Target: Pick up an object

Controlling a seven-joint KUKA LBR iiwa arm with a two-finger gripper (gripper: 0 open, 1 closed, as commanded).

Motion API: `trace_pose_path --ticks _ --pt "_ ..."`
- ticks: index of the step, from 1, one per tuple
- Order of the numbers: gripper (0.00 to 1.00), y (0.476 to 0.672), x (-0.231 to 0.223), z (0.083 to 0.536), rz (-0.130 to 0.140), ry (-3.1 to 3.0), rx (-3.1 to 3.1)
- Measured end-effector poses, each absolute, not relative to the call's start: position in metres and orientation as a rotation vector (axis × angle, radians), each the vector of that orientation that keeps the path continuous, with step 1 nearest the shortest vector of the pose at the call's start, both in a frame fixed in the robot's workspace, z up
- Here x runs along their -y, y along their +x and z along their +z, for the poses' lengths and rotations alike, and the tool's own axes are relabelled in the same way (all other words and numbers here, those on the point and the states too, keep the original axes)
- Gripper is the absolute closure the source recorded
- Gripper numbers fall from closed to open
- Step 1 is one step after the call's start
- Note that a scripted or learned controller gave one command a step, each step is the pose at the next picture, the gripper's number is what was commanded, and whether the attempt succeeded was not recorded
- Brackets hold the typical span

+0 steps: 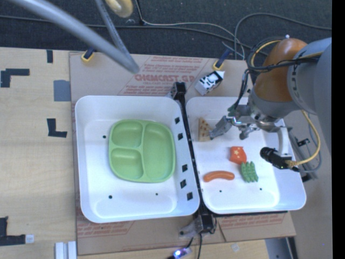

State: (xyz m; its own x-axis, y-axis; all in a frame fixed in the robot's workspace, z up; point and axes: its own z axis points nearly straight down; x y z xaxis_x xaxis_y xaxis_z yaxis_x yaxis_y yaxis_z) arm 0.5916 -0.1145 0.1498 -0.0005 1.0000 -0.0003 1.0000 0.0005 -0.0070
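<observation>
gripper (233, 128) spread, holding nothing | we judge sausage (218, 176) light, smooth, roll-prone | we'd pinch its middle

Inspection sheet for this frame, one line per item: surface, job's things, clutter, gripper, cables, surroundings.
Surface: cardboard sheet under two white bins, left bin and right bin.
Job's things: in the right bin, tan waffle piece, red piece, orange sausage, green piece.
Clutter: green divided plate in the left bin.
Gripper: gripper low over the right bin beside the waffle piece; nothing seen between its fingers.
Cables: yellow and black cables by the arm.
Surroundings: dark carpet behind the bench.
</observation>
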Motion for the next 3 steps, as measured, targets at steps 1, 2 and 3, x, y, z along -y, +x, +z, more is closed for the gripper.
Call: trace_pose_path --ticks 1,2,3 --pt "0.00 0.587 0.114 0.106 0.006 -2.218 2.221" --pt "0.00 0.587 0.114 0.084 0.003 -2.220 2.223" --pt "1.00 0.588 0.114 0.096 0.001 -2.221 2.226"
